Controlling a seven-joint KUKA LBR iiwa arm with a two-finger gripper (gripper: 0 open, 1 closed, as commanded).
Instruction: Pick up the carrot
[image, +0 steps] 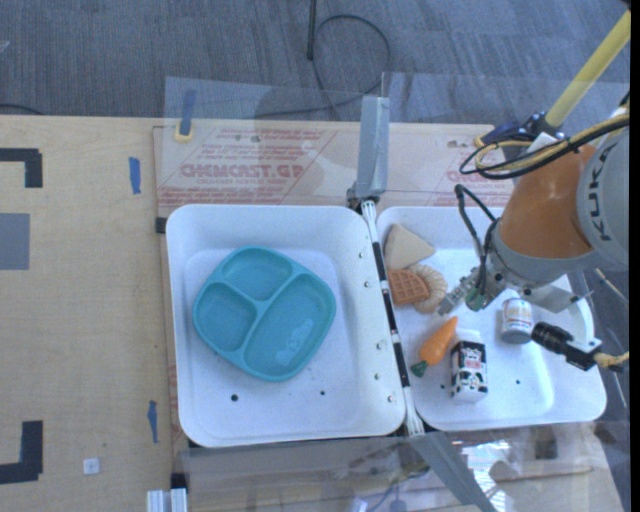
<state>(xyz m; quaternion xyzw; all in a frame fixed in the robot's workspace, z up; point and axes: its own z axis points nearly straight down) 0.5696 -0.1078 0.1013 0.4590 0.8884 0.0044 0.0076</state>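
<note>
The carrot (438, 342), orange with a small green tip, lies at a slant on the floor of the right bin (575, 405), near that bin's left side. My gripper (472, 293) hangs just above and to the right of the carrot's upper end, below the orange wrist band (545, 215). Nothing shows between the gripper and the carrot, and the carrot rests on the bin floor.
In the right bin, a round waffle (408, 287) and a tan wedge (407, 243) lie above the carrot. A small milk carton (467, 368) stands right of it, and a small can (516, 318) sits under the arm. The left bin (190, 400) holds a teal divided plate (265, 312).
</note>
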